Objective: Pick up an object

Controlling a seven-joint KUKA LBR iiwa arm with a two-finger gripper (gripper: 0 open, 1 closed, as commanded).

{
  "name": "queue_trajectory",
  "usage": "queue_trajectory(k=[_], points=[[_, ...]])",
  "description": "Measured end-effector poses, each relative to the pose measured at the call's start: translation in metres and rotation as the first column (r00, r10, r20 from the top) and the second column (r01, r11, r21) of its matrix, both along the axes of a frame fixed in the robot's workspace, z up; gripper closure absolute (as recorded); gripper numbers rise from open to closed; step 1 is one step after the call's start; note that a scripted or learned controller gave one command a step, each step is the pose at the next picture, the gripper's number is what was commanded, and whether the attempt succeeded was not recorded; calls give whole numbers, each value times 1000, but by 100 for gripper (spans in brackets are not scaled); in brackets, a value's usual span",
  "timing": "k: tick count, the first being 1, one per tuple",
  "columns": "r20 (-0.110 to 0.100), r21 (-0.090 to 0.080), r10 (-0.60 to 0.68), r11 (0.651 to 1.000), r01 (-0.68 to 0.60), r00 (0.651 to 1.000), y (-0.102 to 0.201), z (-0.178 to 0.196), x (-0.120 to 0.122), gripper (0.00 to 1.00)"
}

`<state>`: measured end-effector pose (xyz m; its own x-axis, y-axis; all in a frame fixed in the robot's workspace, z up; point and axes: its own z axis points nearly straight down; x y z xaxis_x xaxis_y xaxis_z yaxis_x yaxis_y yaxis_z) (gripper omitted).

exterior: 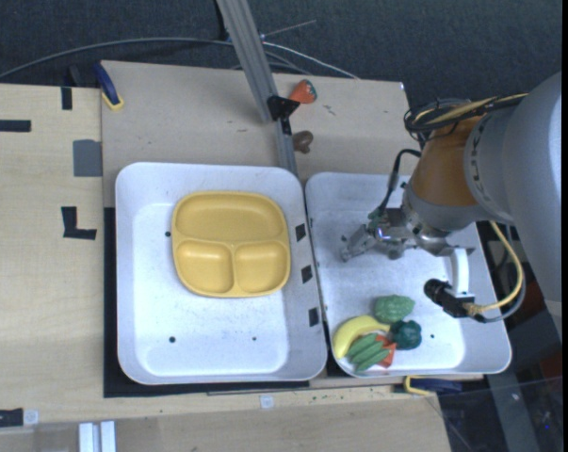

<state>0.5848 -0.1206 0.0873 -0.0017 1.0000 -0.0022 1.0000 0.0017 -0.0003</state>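
Note:
My gripper [351,247] hangs over the middle of the right bin [359,196], its fingers pointing left and spread apart with nothing between them. In the bin's near corner lies a cluster of toy food: a yellow banana [352,330], a light green piece [394,307], a dark green piece [408,334] and a green and red piece [370,350]. The cluster lies well below the gripper in the view, apart from it.
The left bin [142,281] holds a yellow divided plate [232,243]. A grey pole [251,45] rises behind the bins, with an orange clamp [303,90] beside it. The arm's grey body and orange band [444,172] cover the right bin's far right side.

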Motion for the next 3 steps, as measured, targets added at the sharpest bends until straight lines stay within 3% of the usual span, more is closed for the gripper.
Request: queue_trajectory(k=[1,3], points=[[-1,2,1,1000,-1,1000,1,12,0,100],[6,1,0,1000,0,1000,0,121,-9,100]])
